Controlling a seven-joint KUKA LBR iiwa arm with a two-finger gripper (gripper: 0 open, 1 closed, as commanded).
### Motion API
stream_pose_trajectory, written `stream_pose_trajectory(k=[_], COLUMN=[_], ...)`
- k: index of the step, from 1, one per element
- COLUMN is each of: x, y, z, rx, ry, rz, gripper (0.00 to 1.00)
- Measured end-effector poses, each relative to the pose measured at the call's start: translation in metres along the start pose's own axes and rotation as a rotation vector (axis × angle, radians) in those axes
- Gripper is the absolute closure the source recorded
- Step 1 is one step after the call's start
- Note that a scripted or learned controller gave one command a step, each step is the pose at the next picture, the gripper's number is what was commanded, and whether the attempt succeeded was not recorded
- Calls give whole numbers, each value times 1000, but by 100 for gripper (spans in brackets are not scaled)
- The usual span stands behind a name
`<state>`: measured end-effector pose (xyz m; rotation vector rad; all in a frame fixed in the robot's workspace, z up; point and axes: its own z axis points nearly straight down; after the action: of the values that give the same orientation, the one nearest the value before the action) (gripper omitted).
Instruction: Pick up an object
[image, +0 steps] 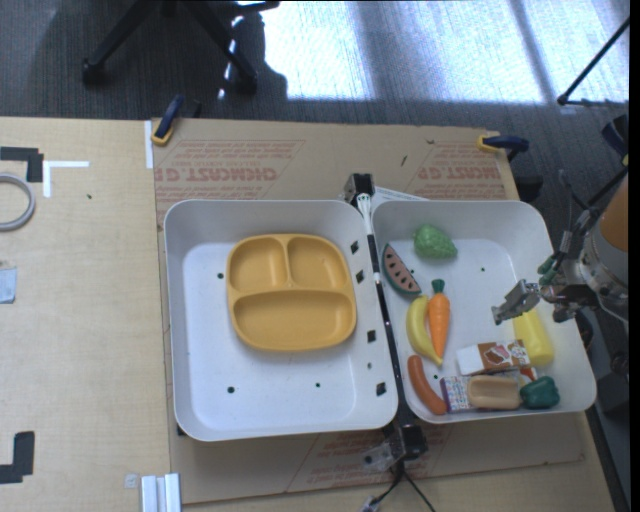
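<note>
My gripper reaches in from the right over the right bin, open, with one grey fingertip to the left of a yellow block. It hovers at that block's upper end; I cannot tell if it touches. Nothing is held. The same bin also holds a green leafy piece, a watermelon slice, a carrot, a banana, a sausage, a small carton, a bread roll and a green pepper.
The left bin holds a yellow divided plate. Black clips join the bins at the middle wall. Cardboard lies under both bins on the wooden bench.
</note>
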<state>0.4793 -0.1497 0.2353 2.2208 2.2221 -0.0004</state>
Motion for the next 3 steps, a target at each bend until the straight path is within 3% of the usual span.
stream_pose_trajectory(k=[1,2,3], x=[42,55,54], y=[3,45,46], z=[128,143,134], rx=[-17,0,-1], ry=[-6,0,0], rz=[-53,65,68], gripper=[0,0,100])
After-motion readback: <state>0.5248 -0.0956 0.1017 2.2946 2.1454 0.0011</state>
